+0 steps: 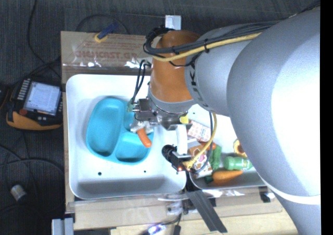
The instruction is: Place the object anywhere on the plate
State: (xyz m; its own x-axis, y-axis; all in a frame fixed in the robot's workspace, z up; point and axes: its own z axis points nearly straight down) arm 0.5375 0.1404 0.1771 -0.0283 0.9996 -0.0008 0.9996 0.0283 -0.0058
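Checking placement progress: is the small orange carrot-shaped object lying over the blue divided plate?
Yes, the orange carrot-shaped object lies over the right edge of the blue divided plate, just below the gripper.

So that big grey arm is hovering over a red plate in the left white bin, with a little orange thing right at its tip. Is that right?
Not quite: the plate is light blue, not red. The camera view shows it lying in the left white bin, with the little orange thing at the plate's right edge, just under the tip of the grey arm.
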